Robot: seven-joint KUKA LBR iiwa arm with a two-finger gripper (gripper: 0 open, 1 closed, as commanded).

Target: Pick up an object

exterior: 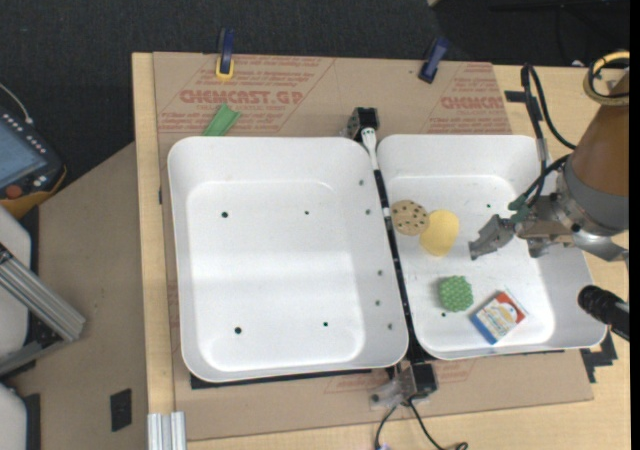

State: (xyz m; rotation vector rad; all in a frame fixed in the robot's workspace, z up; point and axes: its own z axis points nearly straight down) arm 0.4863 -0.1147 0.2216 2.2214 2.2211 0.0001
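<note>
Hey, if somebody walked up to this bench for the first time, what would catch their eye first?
Probably the cluster of small things in the right bin: a yellow object beside a tan cookie-like disc, with a green bumpy ball and a small red, white and blue packet nearer the front. Next, the gripper hanging over that bin, just right of the yellow object. The left bin shows plain white.

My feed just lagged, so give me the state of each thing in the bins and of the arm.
Cookie: flat in the right bin, against its left wall.
Yellow ball: resting, touching the cookie.
Green ball: resting, apart.
Small box: lying flat, angled.
End effector: right of the yellow ball, holding nothing.
</note>
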